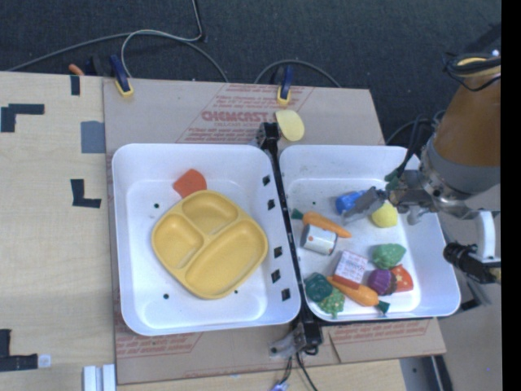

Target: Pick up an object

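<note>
The pincer [376, 199] hangs low in the right white bin [431, 304], grip unreadable from here; the small yellow round toy [384, 215] sits just beneath, so I'd descend straight, close gently

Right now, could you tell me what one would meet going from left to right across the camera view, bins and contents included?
Left bin → orange piece → yellow divided plate → right bin → white can → blue toy → yellow lemon → red toy → arm.
</note>
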You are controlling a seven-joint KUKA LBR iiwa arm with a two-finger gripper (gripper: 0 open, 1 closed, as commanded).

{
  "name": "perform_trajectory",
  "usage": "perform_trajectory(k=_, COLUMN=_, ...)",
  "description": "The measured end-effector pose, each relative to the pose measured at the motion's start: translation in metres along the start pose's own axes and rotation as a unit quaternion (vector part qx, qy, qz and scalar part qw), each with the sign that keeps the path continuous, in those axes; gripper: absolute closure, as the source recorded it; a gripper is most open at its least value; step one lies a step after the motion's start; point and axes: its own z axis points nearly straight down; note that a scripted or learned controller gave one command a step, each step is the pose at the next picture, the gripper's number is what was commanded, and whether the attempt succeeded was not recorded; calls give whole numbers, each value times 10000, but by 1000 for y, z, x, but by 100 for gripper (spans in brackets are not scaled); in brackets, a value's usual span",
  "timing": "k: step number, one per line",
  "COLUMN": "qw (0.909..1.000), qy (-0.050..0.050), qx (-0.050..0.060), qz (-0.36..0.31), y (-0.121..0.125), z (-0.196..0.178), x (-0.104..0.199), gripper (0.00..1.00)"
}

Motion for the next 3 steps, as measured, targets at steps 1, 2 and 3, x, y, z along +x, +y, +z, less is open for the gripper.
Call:
perform_trajectory(k=1, qw=10000, qy=-2, qx=15, qz=0, y=85, z=82, x=10, gripper=0)
perform_trajectory(k=2, qw=10000, qy=-5, qx=-10, qz=1, y=87, z=172, x=11, gripper=0)
perform_trajectory(k=3, qw=10000, qy=-13, qx=-15, qz=0, y=87, z=162, x=11, gripper=100)
